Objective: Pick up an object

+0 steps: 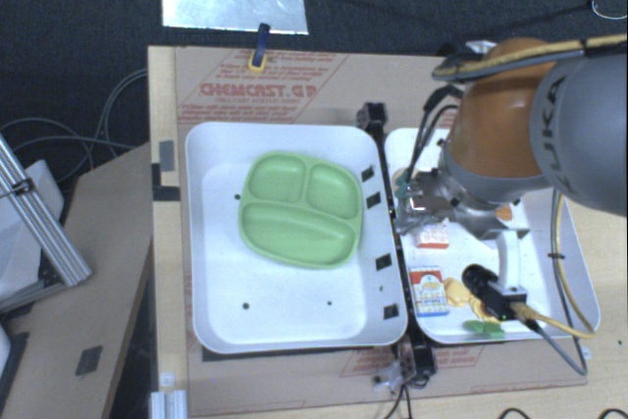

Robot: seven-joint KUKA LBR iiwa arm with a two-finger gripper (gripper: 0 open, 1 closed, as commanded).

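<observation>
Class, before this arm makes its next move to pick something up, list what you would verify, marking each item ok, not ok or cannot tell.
1. Gripper over a bin with objects: ok. The gripper is above the right white bin.
2. Target nearby: ok. A small red and white carton lies in that bin, close to the gripper.
3. Target free of neighbours: not ok. A small yellow object lies right beside the carton.
4. Something already held: cannot tell. The wrist hides it.
5. Green divided plastic plate out of the way: ok. It lies flat in the left white bin.
</observation>
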